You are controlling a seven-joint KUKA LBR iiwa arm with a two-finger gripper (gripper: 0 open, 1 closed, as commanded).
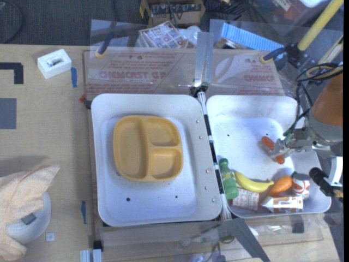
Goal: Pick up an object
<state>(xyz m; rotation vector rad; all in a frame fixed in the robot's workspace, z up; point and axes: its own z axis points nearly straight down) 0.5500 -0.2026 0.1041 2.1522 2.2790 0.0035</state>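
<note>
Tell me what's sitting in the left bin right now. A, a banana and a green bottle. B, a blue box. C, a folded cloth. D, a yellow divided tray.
D: the left bin holds a yellow divided tray, while the banana and green bottle lie in the right bin.

Arm (pixel 330 111): grey body, broad orange band above wrist. Black cables along it. Gripper (pixel 283 146) silvery metal.
</note>
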